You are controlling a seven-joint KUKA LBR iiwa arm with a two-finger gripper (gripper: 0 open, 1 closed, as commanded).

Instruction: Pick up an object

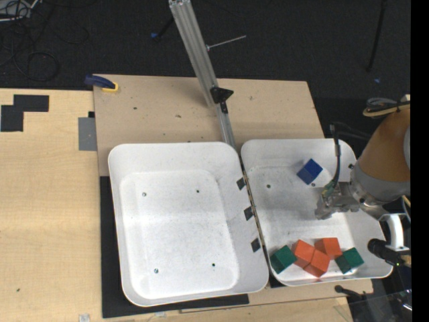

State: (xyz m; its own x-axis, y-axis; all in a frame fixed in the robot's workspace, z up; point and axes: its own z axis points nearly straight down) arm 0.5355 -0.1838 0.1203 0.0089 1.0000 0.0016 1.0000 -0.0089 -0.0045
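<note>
A grey KUKA arm with an orange band reaches in from the right over the right-hand white bin (281, 154), its gripper (330, 205) low over the bin floor near the middle of the right side. The fingers are too small and dark against the wrist to show how far apart they stand, and nothing can be seen held between them.

A blue cube (310, 172) sits just up and left of the gripper, apart from it, turned so one corner points toward the bin's far wall; being a cube, it has no clear long axis. Along the near wall of the same bin lies a tight cluster of blocks, its row running left to right: a green block (283, 257) at the left end, two orange-red blocks (314, 255) touching in the middle, and a second green block (349, 260) at the right end. The orange-red pair sit skewed to the bin's walls.

The left-hand white bin (127, 159) stands beside it, the two rims touching. A slanted aluminium rail (195, 45) rises behind the bins from the wooden bench (268, 106).
</note>
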